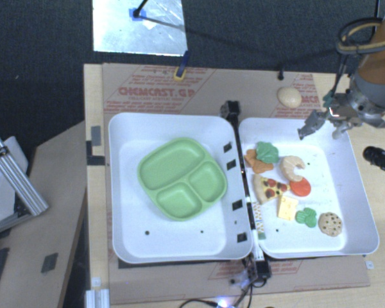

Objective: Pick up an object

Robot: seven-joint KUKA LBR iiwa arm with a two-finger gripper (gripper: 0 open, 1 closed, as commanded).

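Several toy foods lie in the right bin (353,178): a green leafy piece (267,151), an orange piece (260,166), a pale croissant (292,167), a red tomato slice (300,187), a pizza slice (269,188), a yellow cheese square (286,207), a broccoli floret (306,217) and a cookie (330,224). My gripper (323,129) hangs over the bin's far right corner, above and to the right of the food. It is open, with nothing between its fingers.
The left bin (125,172) bears a green divided plate (181,178). A beige egg-shaped object (289,97) sits on the cardboard behind the right bin. A black divider (240,172) runs between the bins. A shiny sheet (140,18) lies at the far left.
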